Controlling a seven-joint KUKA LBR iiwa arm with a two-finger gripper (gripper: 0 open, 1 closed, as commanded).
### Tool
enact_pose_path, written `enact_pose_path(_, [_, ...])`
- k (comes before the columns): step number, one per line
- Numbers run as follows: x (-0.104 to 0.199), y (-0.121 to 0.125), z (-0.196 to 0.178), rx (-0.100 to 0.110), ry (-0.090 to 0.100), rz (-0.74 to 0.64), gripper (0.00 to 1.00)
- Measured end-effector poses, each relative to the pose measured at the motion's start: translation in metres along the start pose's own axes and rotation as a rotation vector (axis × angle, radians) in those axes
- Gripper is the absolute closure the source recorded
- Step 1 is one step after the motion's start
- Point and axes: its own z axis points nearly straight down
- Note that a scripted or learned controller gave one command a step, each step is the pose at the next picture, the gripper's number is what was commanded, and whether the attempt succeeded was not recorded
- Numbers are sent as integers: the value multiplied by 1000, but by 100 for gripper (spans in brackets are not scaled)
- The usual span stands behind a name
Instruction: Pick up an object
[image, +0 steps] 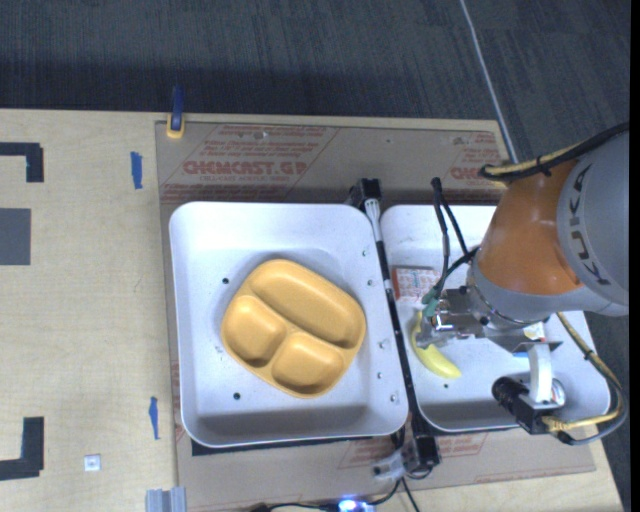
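Claw (438, 330) over banana (437, 360), arm hiding right bin (420, 225); finger state unclear.

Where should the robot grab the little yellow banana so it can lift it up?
Probably around its middle, coming straight down from above. The banana lies flat on the floor of the right bin, close to the bin's left wall, so there is little room to come from that side. It is long and thin, so the gripper would best close across its narrow width.
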Motion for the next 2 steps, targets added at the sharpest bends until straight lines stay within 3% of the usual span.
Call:
enact_pose_path(1, [0,2,-10,-4,-1,-2,100])
enact_pose_path(2, [0,2,-10,-4,-1,-2,0])
